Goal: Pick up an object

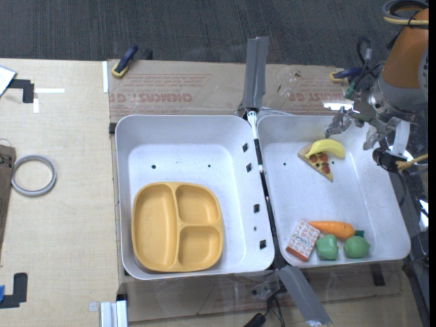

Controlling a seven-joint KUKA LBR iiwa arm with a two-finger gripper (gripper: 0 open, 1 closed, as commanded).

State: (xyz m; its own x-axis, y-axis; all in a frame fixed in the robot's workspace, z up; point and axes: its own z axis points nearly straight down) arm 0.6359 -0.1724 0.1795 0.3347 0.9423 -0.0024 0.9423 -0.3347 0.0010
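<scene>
The right bin holds a yellow banana lying against a toy pizza slice near its far side. At its near edge lie an orange carrot, two green vegetables and a small orange-and-white packet. My gripper hangs over the bin's far right corner, just right of and above the banana. It is open, and nothing sits between its fingers.
A yellow divided plate lies in the left bin. A grey divider strip stands behind the seam between the bins. A roll of tape rests on the bench at far left, and a blue clamp sits at the back.
</scene>
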